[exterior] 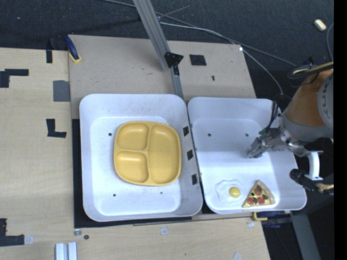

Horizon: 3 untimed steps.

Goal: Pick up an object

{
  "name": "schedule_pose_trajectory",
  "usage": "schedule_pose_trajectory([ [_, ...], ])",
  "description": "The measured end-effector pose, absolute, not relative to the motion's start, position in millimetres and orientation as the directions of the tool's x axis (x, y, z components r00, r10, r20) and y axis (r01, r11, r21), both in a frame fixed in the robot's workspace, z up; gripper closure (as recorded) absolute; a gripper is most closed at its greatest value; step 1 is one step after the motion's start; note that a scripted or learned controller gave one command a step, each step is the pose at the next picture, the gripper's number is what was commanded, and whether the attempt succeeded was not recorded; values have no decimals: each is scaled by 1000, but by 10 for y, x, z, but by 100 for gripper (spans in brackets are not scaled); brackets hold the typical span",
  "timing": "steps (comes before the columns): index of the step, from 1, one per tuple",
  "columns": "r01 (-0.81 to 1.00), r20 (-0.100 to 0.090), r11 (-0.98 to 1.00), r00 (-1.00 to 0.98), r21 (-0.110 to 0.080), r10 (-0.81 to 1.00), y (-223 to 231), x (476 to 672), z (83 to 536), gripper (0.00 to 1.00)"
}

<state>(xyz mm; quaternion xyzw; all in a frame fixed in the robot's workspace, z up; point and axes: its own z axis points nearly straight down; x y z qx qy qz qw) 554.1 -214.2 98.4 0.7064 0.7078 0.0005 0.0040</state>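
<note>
Pizza slice and fried egg are lying flat at the gripper's five o'clock (finger state unclear), risking a skidding miss.

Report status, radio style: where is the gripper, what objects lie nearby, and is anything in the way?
Gripper low in right bin, nothing between fingers. Fried egg and pizza slice apart by near wall. Yellow tray in left bin. Path clear.
</note>
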Motion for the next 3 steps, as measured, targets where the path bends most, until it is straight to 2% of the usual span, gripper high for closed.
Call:
schedule_pose_trajectory([
  [1, 1000, 0, 1, -1, 2, 1000, -2102, 5474, 1445, 100],
  [3, 1000, -2, 2, -2, 5, 1000, -2134, 5467, 2410, 100],
])
